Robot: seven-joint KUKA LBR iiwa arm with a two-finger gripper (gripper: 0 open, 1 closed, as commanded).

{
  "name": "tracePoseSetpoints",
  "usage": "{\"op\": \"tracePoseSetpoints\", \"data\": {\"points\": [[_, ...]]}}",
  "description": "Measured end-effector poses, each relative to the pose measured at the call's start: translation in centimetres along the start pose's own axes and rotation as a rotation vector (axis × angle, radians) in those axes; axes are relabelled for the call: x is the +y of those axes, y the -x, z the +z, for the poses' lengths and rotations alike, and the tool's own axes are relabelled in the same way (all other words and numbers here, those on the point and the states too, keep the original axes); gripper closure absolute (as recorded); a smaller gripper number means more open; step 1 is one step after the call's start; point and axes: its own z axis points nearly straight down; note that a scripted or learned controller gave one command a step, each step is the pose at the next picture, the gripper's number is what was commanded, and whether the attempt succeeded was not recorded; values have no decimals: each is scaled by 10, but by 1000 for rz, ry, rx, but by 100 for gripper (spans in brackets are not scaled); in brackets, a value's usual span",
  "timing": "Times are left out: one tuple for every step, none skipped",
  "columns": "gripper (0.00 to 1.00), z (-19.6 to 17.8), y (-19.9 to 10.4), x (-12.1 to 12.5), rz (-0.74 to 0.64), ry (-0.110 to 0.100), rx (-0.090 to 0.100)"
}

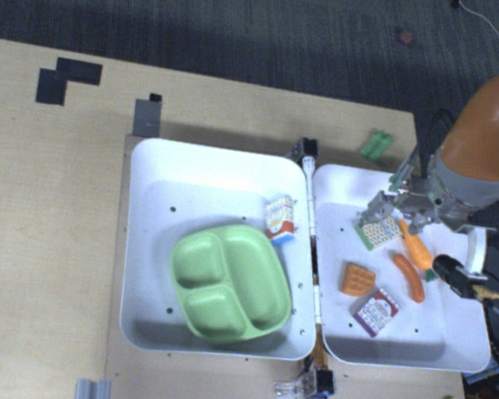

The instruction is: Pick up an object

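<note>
Bench [40,214], pale wood, across lower frame; two white bins side by side at centre and right. Left bin [156,192]: green tray [230,282], three compartments, lying flat at lower centre; small packet [280,218], white with red and blue, near upper right wall, apart from tray. Right bin [430,347]: green-edged card [377,231] at upper left; carrot [417,250] just right of card; sausage [409,276], orange-red, just below carrot and close to it; waffle [358,280], orange, at centre left; dark red packet [376,311] just below waffle, nearly touching. Green item [376,145] on bench above right bin, outside it. Arm [497,134], grey with orange band, entering from upper right. Gripper [402,208] low over upper part of right bin, directly above card and carrot top; fingers too small and cluttered to read, so spread cannot tell, nothing seen held. Likely target: card or carrot, being nearest. Card judged thin, light, flat on floor; hard to get fingers under, best taken by a raised edge if any. Carrot judged light, rigid toy plastic, smooth and tapered, apt to slip or roll; best taken across thicker middle, fingers square to long axis. Sausage close by, risk of being nudged.
</note>
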Motion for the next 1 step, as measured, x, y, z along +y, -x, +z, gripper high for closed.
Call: {"op": "tracePoseSetpoints", "data": {"points": [[0, 92, 16, 18, 2, 8, -3]]}}
